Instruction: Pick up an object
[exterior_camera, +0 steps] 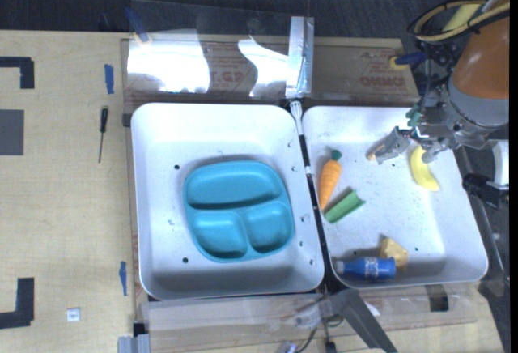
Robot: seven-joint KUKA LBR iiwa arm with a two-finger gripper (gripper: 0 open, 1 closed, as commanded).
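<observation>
The right bin [453,242] holds several objects. An orange carrot [329,180] with a green top lies near its left wall, and a green block [341,206] lies just below it. A yellow banana [423,172] rests near the bin's right side. A blue bottle [367,268] and a small tan piece [394,249] sit by the front wall. My gripper [409,150] hangs over the bin's upper right, open, its fingers spread to either side just above the banana's top end. Nothing is between them.
The left bin [154,141] holds a blue divided tray [239,208]. A metal divider separates the two bins. A clear plastic sheet [210,60] stands behind the left bin. The arm's orange band [486,68] and cables are at the right.
</observation>
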